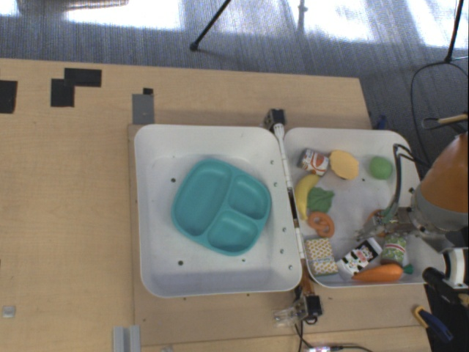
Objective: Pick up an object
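The right bin [359, 141] holds several toy foods. Along its back lie a red and white can [315, 161], a yellow lemon [344, 165] and a green lime [380, 168]. A banana [303, 194], a green leafy piece [321, 199] and an orange pretzel [320, 224] lie near its left wall. At the front are a checked cracker [321, 255], a black and white carton [360, 256], a carrot [377, 273] and a green jar [394, 250]. My gripper [385, 226] hangs low over the bin's front right, just above the jar and carton.
A teal divided plate [222, 206] lies in the left bin [157, 270]. The arm's orange band [448, 176] and grey wrist reach in over the right bin's right rim. Cables loop beside that rim. Bare wooden bench spreads to the left.
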Robot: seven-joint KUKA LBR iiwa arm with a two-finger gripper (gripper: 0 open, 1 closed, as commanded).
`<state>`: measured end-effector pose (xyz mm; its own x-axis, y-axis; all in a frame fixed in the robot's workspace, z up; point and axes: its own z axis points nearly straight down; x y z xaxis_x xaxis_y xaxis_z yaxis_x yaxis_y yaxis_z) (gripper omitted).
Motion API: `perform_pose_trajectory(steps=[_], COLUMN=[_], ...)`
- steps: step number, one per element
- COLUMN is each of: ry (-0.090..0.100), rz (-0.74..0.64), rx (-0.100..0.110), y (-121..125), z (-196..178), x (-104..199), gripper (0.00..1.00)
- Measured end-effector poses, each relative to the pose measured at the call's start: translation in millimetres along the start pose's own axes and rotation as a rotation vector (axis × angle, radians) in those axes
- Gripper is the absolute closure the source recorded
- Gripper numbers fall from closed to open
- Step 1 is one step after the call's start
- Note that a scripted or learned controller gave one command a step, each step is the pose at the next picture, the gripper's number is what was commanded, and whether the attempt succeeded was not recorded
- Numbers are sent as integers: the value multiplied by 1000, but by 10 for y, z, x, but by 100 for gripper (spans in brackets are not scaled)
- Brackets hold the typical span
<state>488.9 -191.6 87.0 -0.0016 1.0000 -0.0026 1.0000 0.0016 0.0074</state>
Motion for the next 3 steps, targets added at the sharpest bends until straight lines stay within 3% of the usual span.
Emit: perform_pose_trajectory(steps=[1, 2, 3], ry=[7, 2, 3], rz=[-4, -5, -5], rx=[5, -2, 3], y=[322, 341, 361], z=[7, -101, -758], x=[-125, -135, 645], gripper=[0, 100, 100])
